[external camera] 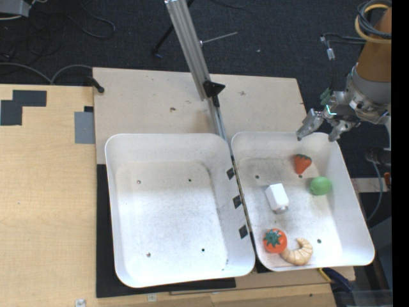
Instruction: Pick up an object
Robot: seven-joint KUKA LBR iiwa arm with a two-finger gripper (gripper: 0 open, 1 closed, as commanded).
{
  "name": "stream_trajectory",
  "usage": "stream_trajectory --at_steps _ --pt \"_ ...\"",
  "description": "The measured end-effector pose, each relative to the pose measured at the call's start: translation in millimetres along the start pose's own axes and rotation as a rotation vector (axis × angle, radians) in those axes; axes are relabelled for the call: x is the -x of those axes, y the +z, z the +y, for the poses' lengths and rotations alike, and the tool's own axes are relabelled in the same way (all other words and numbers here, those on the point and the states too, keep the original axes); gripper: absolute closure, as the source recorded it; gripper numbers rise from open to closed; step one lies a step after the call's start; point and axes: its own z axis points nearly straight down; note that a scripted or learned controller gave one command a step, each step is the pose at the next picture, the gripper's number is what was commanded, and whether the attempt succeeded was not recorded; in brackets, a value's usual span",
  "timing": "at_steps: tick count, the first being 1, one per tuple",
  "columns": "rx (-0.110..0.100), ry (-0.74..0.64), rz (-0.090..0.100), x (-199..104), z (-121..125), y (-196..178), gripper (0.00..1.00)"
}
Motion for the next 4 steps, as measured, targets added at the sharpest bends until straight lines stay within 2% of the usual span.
stream_trajectory --at_steps 1,2,4 --pt "0.004 -0.003 -0.002 -0.4 0.8 -3.0 0.0" --pt "0.001 0.001 0.0 -1.4 -2.2 40.6 0.0" --pt "-0.001 -0.002 0.0 -0.1 6.3 164.0 0.0"
